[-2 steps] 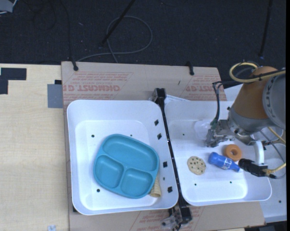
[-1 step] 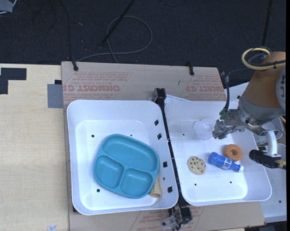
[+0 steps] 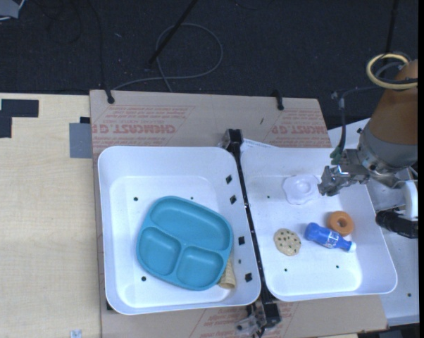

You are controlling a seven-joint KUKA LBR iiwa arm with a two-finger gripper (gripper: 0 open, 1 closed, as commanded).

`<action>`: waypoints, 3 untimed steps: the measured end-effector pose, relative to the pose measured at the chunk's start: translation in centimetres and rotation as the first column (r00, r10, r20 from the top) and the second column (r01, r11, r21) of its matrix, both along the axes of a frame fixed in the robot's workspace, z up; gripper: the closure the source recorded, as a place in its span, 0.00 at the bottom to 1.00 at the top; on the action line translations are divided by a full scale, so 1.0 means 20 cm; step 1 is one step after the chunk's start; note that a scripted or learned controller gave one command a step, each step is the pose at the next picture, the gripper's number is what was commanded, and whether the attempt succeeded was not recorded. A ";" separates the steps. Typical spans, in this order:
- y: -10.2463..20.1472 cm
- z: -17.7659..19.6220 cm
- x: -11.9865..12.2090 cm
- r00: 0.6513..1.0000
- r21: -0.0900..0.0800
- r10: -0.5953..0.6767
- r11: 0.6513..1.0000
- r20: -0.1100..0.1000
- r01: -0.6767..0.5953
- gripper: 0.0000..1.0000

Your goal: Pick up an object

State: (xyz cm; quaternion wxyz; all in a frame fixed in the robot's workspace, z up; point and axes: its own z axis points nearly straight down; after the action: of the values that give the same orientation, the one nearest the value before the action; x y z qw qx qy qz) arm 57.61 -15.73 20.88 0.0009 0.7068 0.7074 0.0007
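Note:
In the right bin [image 3: 318, 287] lie a chocolate-chip cookie [image 3: 287, 241], a blue bottle [image 3: 328, 236] with a white cap, an orange donut-shaped ring [image 3: 341, 223] touching the bottle's far side, and a small white cup [image 3: 300, 188] near the bin's back. My gripper [image 3: 334, 178] hangs over the bin's right back part, just right of the white cup and above the orange ring. It is small and dark against the bin. Nothing shows between its fingers.
The left bin [image 3: 120, 189] holds a blue divided plate [image 3: 184, 242], with a tan cone-like piece [image 3: 228, 277] at its lower right edge. A black divider [image 3: 241, 210] separates the bins. Cardboard [image 3: 198, 122] lies beneath them. The arm's orange band [image 3: 398, 111] looms at right.

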 end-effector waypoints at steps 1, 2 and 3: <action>-0.01 0.21 0.00 1.000 0.000 0.000 1.000 0.000 0.000 1.00; 0.27 0.14 0.00 1.000 0.003 0.003 1.000 -0.006 -0.003 1.00; 0.53 0.11 -0.08 1.000 0.003 0.003 1.000 -0.008 -0.003 1.00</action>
State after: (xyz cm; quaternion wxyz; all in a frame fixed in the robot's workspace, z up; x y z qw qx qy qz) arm 56.10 -5.08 23.17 -0.0027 0.7058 0.7084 -0.0010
